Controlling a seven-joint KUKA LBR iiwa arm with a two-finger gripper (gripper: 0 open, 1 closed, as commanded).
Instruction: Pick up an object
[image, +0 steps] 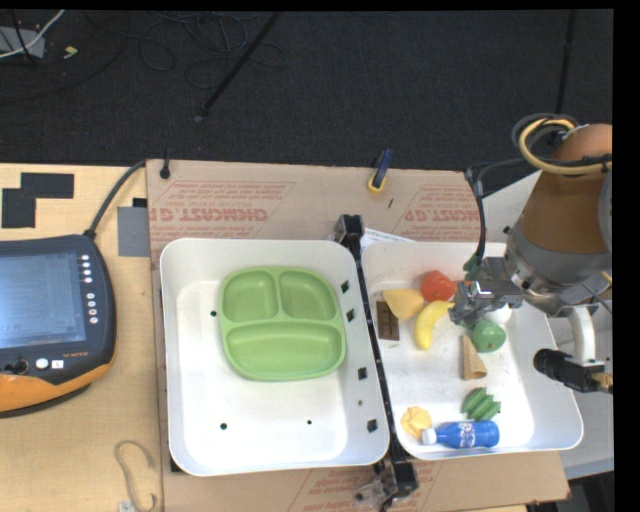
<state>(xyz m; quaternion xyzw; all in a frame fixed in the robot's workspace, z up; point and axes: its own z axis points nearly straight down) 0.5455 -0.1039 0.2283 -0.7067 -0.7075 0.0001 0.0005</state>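
Hovering low in right bin (560, 425), right of frame centre: end effector (470, 305) just beside green ball (489, 335), near red tomato (437, 286) and banana (431, 323). Finger state: cannot tell. Nothing visibly gripped or lifted. Pick not yet done; grasp and lift remaining.

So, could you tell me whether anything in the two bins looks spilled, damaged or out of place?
Nothing stands out. The green tray lies flat in the left bin. The bottle lies on its side in the right bin among loose toy foods, none broken or spilled. The hand is low by the green ball.
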